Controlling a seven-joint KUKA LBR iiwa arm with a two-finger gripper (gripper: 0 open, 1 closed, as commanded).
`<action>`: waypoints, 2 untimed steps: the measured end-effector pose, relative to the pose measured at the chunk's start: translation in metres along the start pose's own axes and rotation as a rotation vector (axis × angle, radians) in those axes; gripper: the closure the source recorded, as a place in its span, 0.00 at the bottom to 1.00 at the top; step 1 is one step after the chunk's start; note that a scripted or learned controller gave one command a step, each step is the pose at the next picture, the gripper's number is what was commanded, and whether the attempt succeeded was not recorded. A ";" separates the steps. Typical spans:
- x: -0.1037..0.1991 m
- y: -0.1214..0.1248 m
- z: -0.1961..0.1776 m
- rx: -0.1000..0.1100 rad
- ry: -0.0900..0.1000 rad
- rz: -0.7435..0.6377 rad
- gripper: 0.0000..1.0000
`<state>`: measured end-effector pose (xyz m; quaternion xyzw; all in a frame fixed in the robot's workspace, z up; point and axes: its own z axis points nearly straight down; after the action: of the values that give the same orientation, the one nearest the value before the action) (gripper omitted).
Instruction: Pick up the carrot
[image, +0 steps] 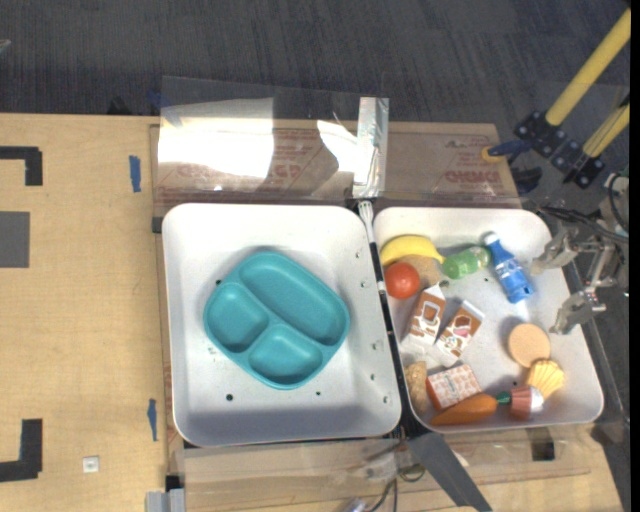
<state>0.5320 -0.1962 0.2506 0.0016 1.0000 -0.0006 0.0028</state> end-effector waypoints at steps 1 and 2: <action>0.036 -0.007 0.155 0.001 -0.003 0.174 0.00; 0.034 -0.006 0.144 0.002 -0.008 0.171 1.00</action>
<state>0.4991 -0.2021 0.1061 0.0869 0.9962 -0.0015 0.0070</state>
